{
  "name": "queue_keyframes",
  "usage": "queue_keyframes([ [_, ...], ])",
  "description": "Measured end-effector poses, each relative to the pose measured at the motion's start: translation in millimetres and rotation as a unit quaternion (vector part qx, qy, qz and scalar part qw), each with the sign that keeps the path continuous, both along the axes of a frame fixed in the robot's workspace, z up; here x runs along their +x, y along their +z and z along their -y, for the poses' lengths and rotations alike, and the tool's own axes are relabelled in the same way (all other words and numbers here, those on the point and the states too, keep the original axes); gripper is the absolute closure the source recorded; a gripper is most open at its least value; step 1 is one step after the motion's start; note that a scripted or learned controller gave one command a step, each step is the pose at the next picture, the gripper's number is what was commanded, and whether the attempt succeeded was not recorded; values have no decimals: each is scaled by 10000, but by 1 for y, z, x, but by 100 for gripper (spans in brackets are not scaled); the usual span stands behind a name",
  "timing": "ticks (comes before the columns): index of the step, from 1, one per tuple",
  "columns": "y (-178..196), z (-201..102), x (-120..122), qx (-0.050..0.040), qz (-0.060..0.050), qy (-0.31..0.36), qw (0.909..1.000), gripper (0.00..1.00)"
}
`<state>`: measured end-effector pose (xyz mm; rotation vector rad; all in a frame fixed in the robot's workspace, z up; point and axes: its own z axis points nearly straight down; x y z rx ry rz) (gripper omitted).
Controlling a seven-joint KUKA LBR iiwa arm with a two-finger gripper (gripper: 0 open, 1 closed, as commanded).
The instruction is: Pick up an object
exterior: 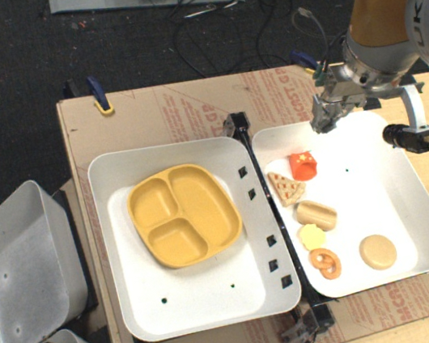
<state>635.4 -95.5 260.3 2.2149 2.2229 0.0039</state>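
Observation:
The right white bin (400, 199) holds several toy foods along its left side: a red piece (303, 165), a waffle-patterned wedge (286, 188), a tan bread roll (317, 214), a yellow block (312, 236), a pretzel (326, 263) and a round tan biscuit (377, 251). My gripper (324, 122) hangs over the bin's far edge, above and to the right of the red piece, apart from all the foods. Nothing shows between its fingers.
The left white bin (139, 303) holds a yellow three-compartment plate (183, 214). A black divider with clips (262, 199) runs between the bins. Grey tubs (18, 267) stand at the far left. Cables lie on the dark floor behind the bench.

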Motion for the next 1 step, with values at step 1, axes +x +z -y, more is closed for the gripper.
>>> queue_keyframes([
  [1,-8,-48,9,6,-16,18,10000,100],
])
